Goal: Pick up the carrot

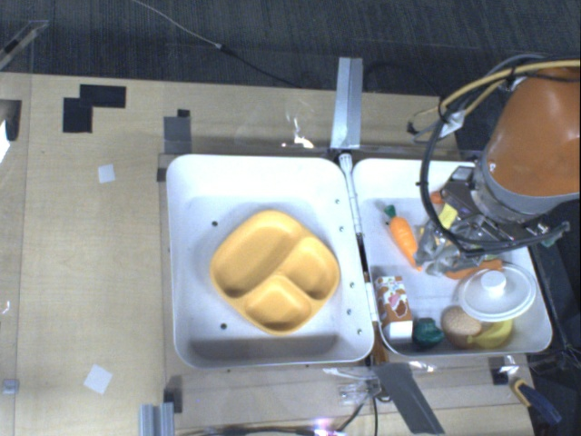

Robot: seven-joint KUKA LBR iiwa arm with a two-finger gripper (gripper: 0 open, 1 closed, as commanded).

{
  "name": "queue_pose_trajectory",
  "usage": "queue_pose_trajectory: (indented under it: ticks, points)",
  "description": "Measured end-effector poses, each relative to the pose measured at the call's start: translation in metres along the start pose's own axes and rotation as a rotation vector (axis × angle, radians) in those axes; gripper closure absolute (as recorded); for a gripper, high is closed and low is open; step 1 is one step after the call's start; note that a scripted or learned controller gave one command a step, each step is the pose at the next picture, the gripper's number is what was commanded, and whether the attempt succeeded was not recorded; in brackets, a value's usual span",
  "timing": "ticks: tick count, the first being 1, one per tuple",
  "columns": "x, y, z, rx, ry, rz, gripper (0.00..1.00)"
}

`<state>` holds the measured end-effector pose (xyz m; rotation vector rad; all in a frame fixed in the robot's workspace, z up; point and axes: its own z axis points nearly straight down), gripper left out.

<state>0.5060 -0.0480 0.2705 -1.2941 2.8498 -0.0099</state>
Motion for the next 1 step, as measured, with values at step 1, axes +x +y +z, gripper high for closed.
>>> queue_pose_trajectory:
  ticks: [1]
  points:
    - [-0.0009,0.0011,0.0012,-0.003,0.0,-0.001,0.0]
